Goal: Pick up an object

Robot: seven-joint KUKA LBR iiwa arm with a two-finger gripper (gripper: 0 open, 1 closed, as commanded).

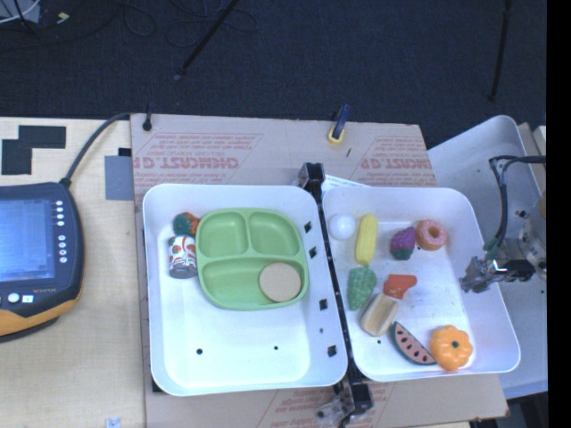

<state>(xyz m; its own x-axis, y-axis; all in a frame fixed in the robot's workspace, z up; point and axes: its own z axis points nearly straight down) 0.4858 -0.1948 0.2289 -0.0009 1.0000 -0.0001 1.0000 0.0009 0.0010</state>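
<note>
Left bin (169,346) has a green tray (234,259) and a can (182,257). Right bin (482,239) has all the toy food, pumpkin (451,347) nearest the gripper (482,275), which hovers at the right rim with nothing visibly held. Picking hasn't really started.

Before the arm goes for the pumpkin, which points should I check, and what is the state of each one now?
1. Gripper free of objects: cannot tell, it is too small and dark.
2. Gripper over the right bin: ok, at its right rim.
3. Pumpkin reachable: ok, it sits in the bin's lower right corner, below the gripper.
4. Space around the pumpkin: not ok, the watermelon slice lies right beside it on its left.
5. Top of the pumpkin uncovered: ok.
</note>
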